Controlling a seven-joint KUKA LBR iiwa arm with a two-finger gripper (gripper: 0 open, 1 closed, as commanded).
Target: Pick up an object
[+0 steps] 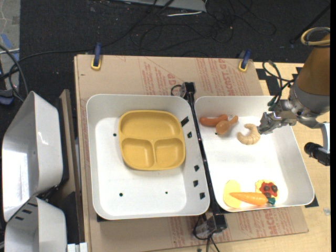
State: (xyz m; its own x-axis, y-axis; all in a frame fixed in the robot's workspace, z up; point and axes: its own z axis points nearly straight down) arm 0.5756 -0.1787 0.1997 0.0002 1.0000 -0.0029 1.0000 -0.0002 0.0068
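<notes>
So from where I'm standing, the arm (313, 83) comes in at the right edge of the frame, orange band up top, and its gripper (267, 123) is sitting low over the right bin (294, 161), in that bin's upper right area. Can't tell if it's clenched or released from this angle, it's just a dark cluster of metal, so I won't guess.

Right next to the gripper tip, just to its left, there's a pale curled toy croissant (249, 135). It looks like it's touching or nearly touching the tip, but I honestly can't say it's being grasped; it seems to lie on the bin floor.

A bit further left in the same bin, near the top left corner, a toy hot dog (213, 121) lies sideways with a small tan pear-shaped piece (225, 126) tucked against its right end. Down at the bottom of the right bin there's a yellow round piece (232, 192) with an orange carrot (249, 197) lying across it, and a red and yellow toy (268, 188) just beside the carrot's right end.

The left bin (105, 193) holds a yellow divided plate (152, 139), three compartments, sitting in the upper middle of that bin. Both bins rest on a cardboard sheet (136, 72) with two yellow clamps (96, 62) along its top edge
</notes>
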